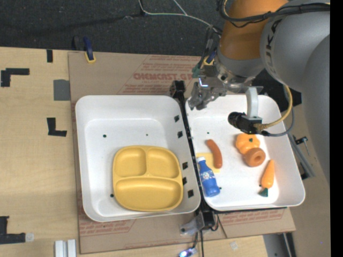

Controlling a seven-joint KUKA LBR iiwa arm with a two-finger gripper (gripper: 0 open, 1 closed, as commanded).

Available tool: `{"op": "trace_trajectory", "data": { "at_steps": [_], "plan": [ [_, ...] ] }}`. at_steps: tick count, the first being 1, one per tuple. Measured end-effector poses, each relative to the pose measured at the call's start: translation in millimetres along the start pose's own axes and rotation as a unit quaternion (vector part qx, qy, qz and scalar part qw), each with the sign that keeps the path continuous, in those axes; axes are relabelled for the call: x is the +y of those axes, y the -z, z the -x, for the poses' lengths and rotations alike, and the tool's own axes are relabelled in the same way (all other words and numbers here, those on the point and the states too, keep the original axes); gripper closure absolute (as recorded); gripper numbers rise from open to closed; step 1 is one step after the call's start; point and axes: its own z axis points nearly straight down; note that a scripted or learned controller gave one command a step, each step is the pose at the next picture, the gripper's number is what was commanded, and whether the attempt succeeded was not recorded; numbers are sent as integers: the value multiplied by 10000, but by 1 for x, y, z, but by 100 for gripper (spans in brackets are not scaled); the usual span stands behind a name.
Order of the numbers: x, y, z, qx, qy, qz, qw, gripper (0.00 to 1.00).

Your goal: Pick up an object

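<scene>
In the right bin (278,197) lie a red-brown sausage (215,151), a blue bottle (208,179) with a white cap, an orange pumpkin-like piece (247,142), an orange ring-shaped piece (254,157) and a small carrot (267,175). My gripper (198,101) hangs over the right bin's back left corner, close to the divider between the bins and well above the sausage in the image. Nothing is visible between its fingers.
The left bin (91,116) holds a yellow divided tray (147,178). The grey arm with its orange band (247,20) fills the upper right. Cardboard (134,74) lies under both bins, and cables run across the dark back.
</scene>
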Motion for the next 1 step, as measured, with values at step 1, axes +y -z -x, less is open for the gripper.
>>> {"op": "trace_trajectory", "data": {
  "at_steps": [1],
  "plan": [
    [-14, -15, -52, -7, -6, -4, 10000, 100]
  ]
}}
